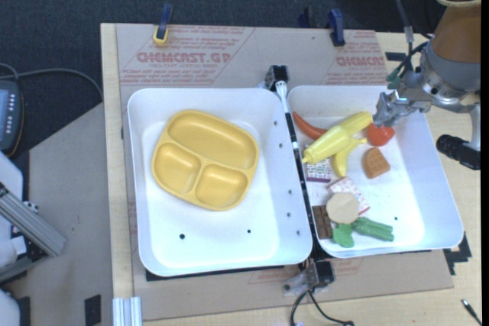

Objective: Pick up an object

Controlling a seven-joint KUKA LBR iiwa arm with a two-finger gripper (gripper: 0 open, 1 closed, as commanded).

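Note:
The right bin (437, 187) holds several toy foods. A yellow corn cob (336, 137) lies across a yellow banana (341, 161), with a red chilli (307, 125) behind them. A red tomato (380, 135) sits at the back, and a brown bread piece (375, 163) is just in front of it. Nearer the front are a round beige biscuit (342, 208), a green vegetable (370, 230) and a dark chocolate bar (322, 221). My gripper (388, 111) hangs over the back of this bin, right above the tomato and beside the tip of the corn cob. Nothing is visibly held.
In the left bin (153, 240) lies a yellow divided plate (204, 159). A small printed card (318, 169) lies near the divider between the bins. Clamps (161, 27) stand at the bench's back edge. The arm's orange band (458, 27) rises at the right.

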